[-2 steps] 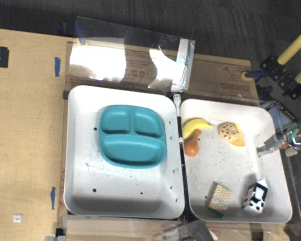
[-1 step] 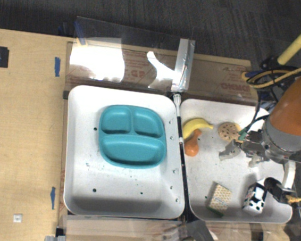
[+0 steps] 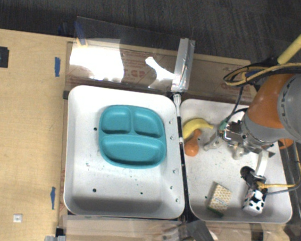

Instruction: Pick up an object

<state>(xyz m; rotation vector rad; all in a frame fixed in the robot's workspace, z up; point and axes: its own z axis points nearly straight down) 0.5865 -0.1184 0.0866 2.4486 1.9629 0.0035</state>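
My gripper [image 3: 226, 146] hangs over the middle of the right bin [image 3: 280, 211], open, with nothing between its fingers. Just to its left lies a yellow banana [image 3: 195, 126], and a small orange piece [image 3: 191, 147] touches the banana's lower end by the bin's left wall. A speckled tan block [image 3: 220, 197] rests near the front of this bin. A black-and-white spotted object [image 3: 256, 201] sits at the front right, below the wrist.
The left bin [image 3: 77, 182] holds a teal divided plate [image 3: 133, 136] in its middle. A ridge [image 3: 181, 163] separates the two bins. Yellow cables [image 3: 246, 71] loop behind the arm at the back right.
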